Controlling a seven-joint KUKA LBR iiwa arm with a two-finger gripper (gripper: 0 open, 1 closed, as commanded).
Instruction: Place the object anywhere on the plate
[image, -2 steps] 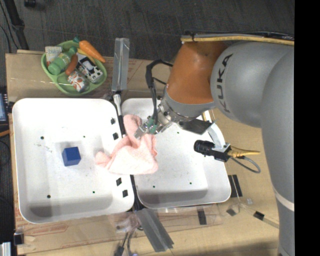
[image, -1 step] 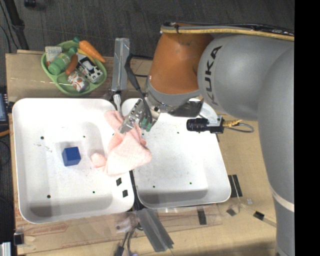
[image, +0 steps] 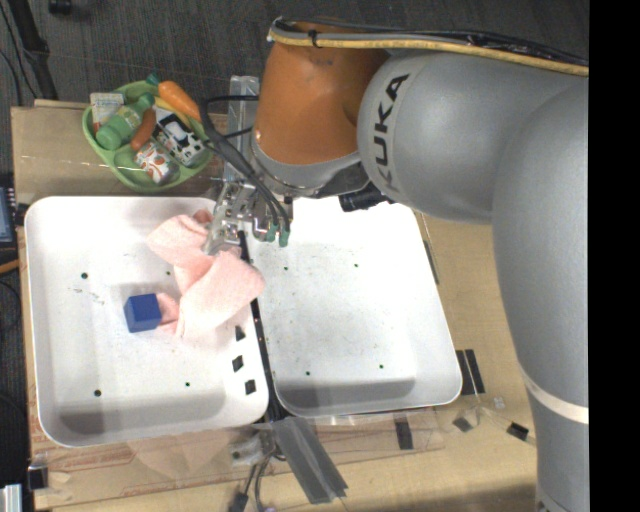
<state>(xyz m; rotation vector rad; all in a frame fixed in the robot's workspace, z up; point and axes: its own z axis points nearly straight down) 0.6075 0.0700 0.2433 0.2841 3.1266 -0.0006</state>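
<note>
A pink cloth (image: 205, 280) lies crumpled in the left bin (image: 60, 300), along its right side near the divider. A small blue cube (image: 143, 312) rests just left of the cloth, touching its edge. My gripper (image: 247, 228) hangs over the cloth's upper right part, at the seam between the two bins. Its lower end meets the cloth's top fold, and the wrist hides what lies right beneath it.
The right bin (image: 350, 320) holds only dark specks. A green bowl (image: 120, 165) of toy food, with a carrot (image: 178, 98), stands behind the left bin. The big grey arm (image: 480, 130) covers the back right of the bench.
</note>
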